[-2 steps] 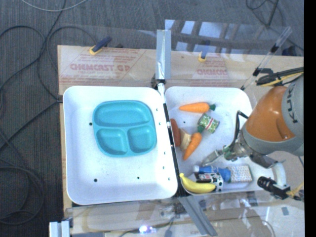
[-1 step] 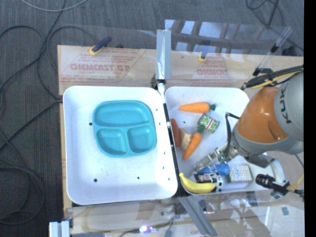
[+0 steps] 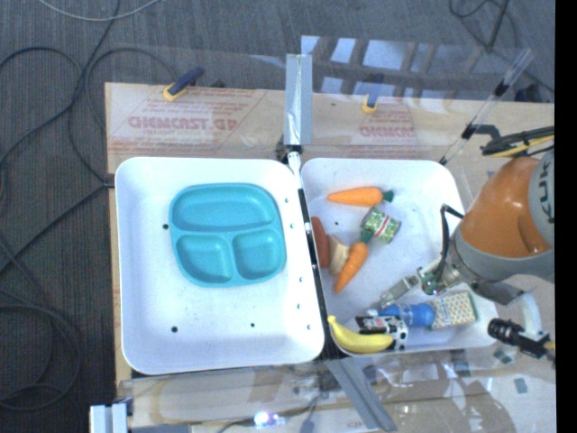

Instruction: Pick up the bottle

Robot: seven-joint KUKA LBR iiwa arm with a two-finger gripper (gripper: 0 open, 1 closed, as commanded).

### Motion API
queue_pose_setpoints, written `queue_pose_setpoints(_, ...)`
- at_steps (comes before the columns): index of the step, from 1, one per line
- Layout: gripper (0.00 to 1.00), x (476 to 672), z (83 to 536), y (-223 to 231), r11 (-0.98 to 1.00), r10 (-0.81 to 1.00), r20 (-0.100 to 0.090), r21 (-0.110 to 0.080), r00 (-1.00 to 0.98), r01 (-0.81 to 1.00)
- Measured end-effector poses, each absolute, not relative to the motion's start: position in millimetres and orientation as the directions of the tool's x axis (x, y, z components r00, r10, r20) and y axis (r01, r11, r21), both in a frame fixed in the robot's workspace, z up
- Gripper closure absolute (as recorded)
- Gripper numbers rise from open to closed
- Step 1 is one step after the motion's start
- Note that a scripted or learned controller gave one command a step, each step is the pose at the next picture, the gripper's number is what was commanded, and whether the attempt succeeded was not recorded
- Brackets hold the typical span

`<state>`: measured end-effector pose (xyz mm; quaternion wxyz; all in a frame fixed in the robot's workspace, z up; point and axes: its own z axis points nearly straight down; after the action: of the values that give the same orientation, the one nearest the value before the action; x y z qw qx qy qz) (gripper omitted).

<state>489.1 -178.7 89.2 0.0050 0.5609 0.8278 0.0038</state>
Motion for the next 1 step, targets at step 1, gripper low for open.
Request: queue_pose_setpoints(1, 0.00, 487.8, 89.5, -184.9, 0.567, 0.824, -0.010, 0.006, -0.567, 0.824)
